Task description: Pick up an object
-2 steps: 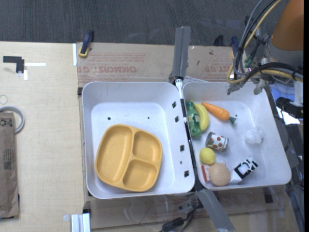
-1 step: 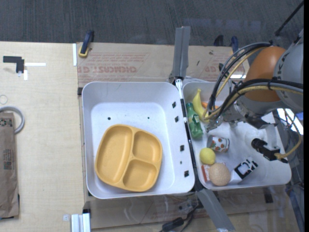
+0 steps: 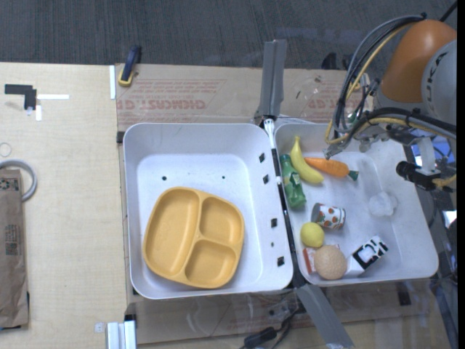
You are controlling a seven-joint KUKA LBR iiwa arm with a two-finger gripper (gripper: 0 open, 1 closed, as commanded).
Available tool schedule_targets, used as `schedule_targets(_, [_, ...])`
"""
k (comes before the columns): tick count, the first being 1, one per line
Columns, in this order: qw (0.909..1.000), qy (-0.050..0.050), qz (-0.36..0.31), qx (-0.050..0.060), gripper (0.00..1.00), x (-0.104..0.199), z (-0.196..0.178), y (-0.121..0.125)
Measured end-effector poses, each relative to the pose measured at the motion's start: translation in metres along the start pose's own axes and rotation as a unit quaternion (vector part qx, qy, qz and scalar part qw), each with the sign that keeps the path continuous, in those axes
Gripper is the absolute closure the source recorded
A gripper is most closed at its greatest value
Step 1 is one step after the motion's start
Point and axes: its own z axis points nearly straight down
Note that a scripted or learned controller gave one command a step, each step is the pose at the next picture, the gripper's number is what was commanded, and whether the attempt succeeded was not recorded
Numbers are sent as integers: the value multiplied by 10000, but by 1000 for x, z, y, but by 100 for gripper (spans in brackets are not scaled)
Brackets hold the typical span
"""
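A: Hand (image 3: 336,145) at the upper left of the right bin (image 3: 407,242), just above the carrot (image 3: 328,167). Released or clenched?

B: Cannot tell: too small and blurred among the cables. Nothing visibly held.

A: Likely target, then?

B: Probably the carrot, lying crosswise near the top of that bin, thick end touching the banana (image 3: 304,160). Awkward spot, with the green packet (image 3: 293,186) just beside, along the bin's left wall.

A: How to do it well?

B: Come straight down over the carrot's middle, toward the leafy end and away from the banana. Close across the narrow width, not along the length. Lift slowly; expect some rolling on the smooth floor.

A: Easier options?

B: Perhaps the lemon (image 3: 312,235) or the small printed cup (image 3: 328,217), lower in the frame, each with a little free room. Rounded, though, so apt to squirt out.

A: Anything to avoid?

B: The walls where the two bins meet at the frame's centre. Also the yellow plate (image 3: 194,237) in the left bin (image 3: 182,147): too wide and flat to pinch, by the look of it.
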Motion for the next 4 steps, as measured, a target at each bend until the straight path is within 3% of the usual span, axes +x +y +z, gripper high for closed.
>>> schedule_targets(1, [9993, 7, -371, 10, 0, 46, 34, -10])
schedule_targets(2, [9977, 4, -683, -3, 0, 25, 33, -47])
schedule_targets(3, [9978, -1, -668, -6, 100, 24, 24, -47])
schedule_targets(4, [9925, 28, 1207, 183, 100, 47, -60, 1])
